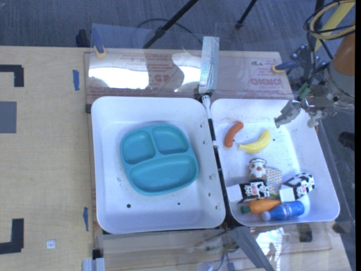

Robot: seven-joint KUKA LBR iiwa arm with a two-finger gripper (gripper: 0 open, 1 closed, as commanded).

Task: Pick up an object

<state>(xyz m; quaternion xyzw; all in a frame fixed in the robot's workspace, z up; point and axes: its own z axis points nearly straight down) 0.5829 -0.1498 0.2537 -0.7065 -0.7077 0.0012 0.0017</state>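
The right bin [324,168] holds several objects. An orange sausage [232,133] and a yellow banana [255,143] lie near its upper middle. Lower down are a small can [257,167], two cow-patterned cartons [255,189] [299,185], a carrot [262,205] and a blue bottle [287,210]. My gripper [298,118] hangs over the bin's upper right corner, up and to the right of the banana. It is open, its fingers spread with nothing between them.
The left bin [104,168] carries a teal divided plate [159,157]. A clear plastic panel [169,72] stands behind both bins. The wooden bench [42,151] stretches to the left. Cables and yellow hose [333,16] crowd the upper right.
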